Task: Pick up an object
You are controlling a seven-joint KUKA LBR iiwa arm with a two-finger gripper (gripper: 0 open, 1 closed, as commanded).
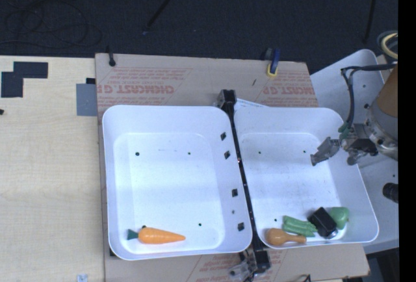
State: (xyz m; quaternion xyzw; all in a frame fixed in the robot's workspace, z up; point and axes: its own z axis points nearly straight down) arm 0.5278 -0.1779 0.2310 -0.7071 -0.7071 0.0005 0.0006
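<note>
Two shallow white bins sit side by side on a cardboard sheet (195,82), seen from above at a slant: the left bin (117,144) has a toy carrot (159,236) lying at about seven o'clock near its front wall. The right bin (286,125) has a small cluster at about five o'clock, where a black block (322,221) rests against a green vegetable toy (300,225) and a tan pear-shaped toy (282,237) lies just beside them. The gripper (333,149) hovers at three o'clock over the right bin's right rim, fingers spread with nothing between them, well apart from the cluster.
</note>
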